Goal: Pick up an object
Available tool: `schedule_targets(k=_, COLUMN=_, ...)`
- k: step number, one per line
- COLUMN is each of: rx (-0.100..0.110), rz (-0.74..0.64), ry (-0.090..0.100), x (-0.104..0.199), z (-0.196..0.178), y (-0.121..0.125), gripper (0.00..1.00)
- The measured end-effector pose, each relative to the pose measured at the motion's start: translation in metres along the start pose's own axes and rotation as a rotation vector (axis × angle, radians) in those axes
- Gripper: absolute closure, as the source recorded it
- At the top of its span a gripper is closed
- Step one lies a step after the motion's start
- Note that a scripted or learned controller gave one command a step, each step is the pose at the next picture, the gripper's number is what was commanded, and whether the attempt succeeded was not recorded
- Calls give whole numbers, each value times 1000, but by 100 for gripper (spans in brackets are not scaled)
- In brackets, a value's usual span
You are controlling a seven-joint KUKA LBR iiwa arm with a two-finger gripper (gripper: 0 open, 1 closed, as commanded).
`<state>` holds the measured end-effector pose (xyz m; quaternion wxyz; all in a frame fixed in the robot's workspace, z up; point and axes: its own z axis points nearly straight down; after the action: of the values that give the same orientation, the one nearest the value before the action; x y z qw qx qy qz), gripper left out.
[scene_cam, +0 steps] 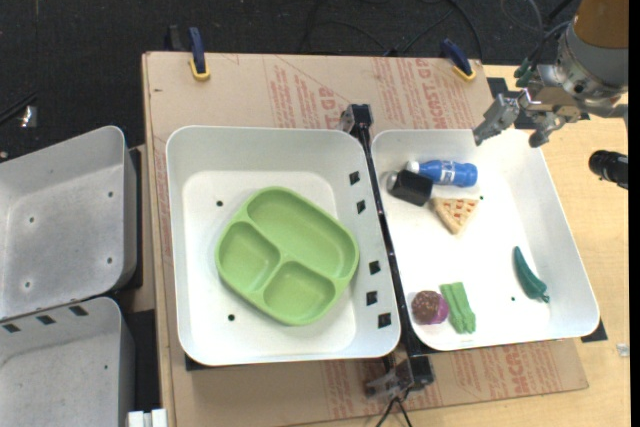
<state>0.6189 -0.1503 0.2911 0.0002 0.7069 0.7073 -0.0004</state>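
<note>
Camera view from above the bench gives us two shallow white bins side by side on a brown cardboard-covered board (300, 85). We see the left white bin (195, 155) holding a light green plastic plate with three compartments (287, 255), lying flat near the bin's middle. We see the right white bin (560, 235) holding the small things. A blue and white bottle with a black cap (440, 175) lies on its side near the bin's far edge, and just beside it, toward the near side, lies a tan wedge shaped like a pizza slice (456, 212). Near the front edge we find a small dark purple round object (430, 306) touching or almost touching a light green ridged stick (460, 307). A dark green curved pod-like piece (529, 275) lies well apart from these, close to the bin's right wall.

We see the two-finger gripper (512, 127) hanging over the far right corner of the right bin, above the rim, with its dark fingers spread apart and nothing between them. None of the objects touches it; the bottle is the nearest.
</note>
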Motion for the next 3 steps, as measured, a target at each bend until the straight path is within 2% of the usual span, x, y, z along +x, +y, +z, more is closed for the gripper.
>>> schedule_targets(k=2, rx=3, rz=0, ry=1, x=8, z=88, y=-1, gripper=0)
schedule_targets(k=3, rx=5, rz=2, ry=1, x=6, z=153, y=0, gripper=0)
